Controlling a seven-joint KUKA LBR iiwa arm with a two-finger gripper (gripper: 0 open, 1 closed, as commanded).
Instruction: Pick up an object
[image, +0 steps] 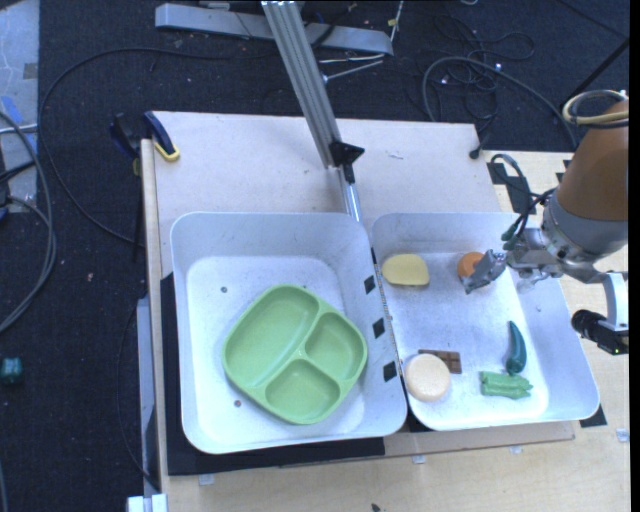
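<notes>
Two bins sit side by side on the bench: the left bin holds a divided plate. The right bin holds a round piece at its far left, a ball right of it beside the gripper, and along the near side a disc touching a block, with a pepper and a leafy piece to the right.

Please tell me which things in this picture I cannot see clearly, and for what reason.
- Gripper, camera view: too small and blurred to tell whether its fingers are open or shut.
- Orange object, right bin: partly covered by the gripper, so its shape is unclear.
- Brown object: partly hidden behind the cream round object.
- Arm: cut off by the right edge.
</notes>
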